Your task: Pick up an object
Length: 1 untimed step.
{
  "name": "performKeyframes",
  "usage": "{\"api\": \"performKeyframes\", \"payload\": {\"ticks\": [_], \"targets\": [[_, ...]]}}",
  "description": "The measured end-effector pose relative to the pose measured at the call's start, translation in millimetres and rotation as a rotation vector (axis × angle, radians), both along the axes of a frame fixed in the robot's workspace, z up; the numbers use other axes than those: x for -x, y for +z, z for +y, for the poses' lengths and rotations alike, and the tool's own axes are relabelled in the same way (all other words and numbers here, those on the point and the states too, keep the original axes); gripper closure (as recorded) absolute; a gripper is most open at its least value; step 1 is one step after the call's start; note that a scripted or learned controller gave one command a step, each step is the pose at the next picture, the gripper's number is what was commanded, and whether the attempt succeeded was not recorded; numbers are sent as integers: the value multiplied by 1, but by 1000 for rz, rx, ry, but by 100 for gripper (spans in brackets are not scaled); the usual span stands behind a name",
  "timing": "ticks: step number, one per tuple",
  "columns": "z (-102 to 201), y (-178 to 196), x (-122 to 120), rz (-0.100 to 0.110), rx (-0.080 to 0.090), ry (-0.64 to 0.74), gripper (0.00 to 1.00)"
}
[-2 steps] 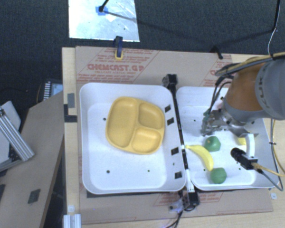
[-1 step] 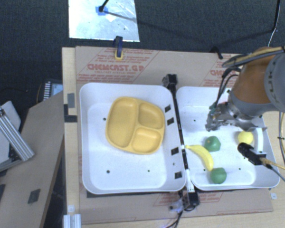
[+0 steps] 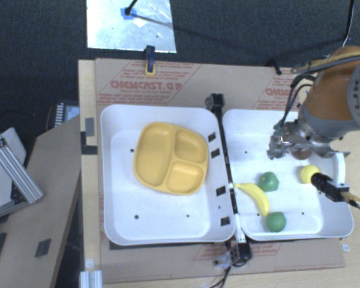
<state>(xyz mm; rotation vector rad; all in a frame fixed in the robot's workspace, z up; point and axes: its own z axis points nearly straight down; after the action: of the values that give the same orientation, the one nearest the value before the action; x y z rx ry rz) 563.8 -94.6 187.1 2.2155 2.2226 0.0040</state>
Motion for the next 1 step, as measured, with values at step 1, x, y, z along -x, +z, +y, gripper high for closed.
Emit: {"api": "performKeyframes", "payload": {"ticks": [1], "targets": [[0, 20, -1, 1, 0, 1, 100]]}}
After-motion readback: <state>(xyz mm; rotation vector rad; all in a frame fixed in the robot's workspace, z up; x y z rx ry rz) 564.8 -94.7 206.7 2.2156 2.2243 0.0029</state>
